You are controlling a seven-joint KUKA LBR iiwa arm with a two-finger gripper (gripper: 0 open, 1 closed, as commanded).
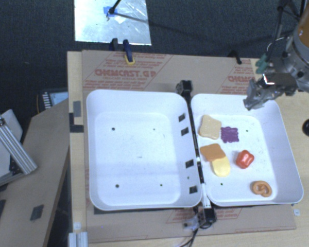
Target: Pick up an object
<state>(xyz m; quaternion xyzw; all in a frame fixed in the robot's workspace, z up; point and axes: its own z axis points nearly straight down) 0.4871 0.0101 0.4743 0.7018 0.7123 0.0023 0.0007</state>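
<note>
**End effector hangs over the far corner of the right bin**

Nearest me, well in front of the end effector [253, 103], a small brown pretzel-shaped toy [261, 188] lies by the near rim of the right bin [286, 138]. A little farther in, a red pepper-like piece [244, 159] sits below the end effector, with a yellow piece [221, 166] to its left touching an orange slab [212, 151]. Closer still to the end effector, down and to its left, a purple cluster [229, 134] lies just beside a tan bread-shaped slice [210, 127]. All of these rest on the bin floor, apart from the end effector.

The end effector itself hovers above the bin's far right corner, pointing down and leftward; nothing shows between its fingers, and I cannot tell how wide they stand. The left bin [134, 148] lies well off to its left, on the tabletop [144, 68]. Beyond, a shiny metal sheet [112, 14] lies on the dark floor.
</note>
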